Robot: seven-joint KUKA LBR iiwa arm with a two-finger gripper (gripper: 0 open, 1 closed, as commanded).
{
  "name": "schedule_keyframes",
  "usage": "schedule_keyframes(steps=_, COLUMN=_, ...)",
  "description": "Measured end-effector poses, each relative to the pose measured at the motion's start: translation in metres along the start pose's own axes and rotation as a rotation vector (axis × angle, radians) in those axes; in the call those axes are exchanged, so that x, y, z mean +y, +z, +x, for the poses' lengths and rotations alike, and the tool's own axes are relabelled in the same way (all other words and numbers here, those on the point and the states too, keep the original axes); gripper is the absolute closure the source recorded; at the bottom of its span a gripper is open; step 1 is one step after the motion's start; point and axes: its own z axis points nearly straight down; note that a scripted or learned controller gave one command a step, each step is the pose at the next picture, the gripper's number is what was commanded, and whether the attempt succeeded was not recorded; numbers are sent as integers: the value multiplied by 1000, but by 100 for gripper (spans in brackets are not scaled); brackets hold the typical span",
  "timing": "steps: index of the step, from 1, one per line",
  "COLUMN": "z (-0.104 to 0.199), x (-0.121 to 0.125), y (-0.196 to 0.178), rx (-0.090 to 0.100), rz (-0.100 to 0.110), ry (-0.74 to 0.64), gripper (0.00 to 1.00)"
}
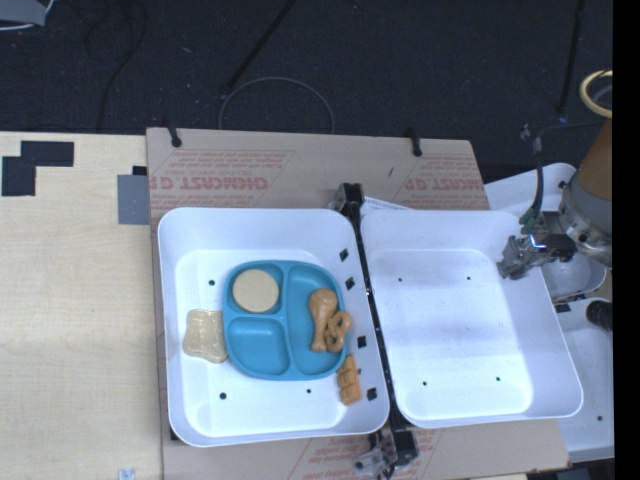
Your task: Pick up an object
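Looks light and stiff, the toy drumstick [322, 317] on the blue tray [262, 352]: best pinched mid-shaft; gripper [518, 255] state: cannot tell.

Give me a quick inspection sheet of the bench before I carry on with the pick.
Surface: two white bins side by side on cardboard; left bin holds the items, right bin shows bare floor.
Job's things: blue tray in the left bin, with a round tan disc in its upper left compartment and a pretzel-like piece in its right one. A pale slab touches the tray's left edge; a small tan chunk sits by its lower right corner.
Clutter: nothing seen.
Gripper: gripper at the right bin's upper right edge, far from the items.
Cables: black cables loop on the dark floor behind.
Surroundings: wooden benchtop at left.
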Motion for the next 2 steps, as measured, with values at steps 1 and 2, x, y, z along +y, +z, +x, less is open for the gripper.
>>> schedule_keyframes(steps=1, z=-1, x=1, y=-53, rx=0, rz=-1, ry=-1, gripper=100)
schedule_keyframes(steps=2, z=44, x=-1, y=-40, rx=3, rz=6, ry=-3, gripper=100)
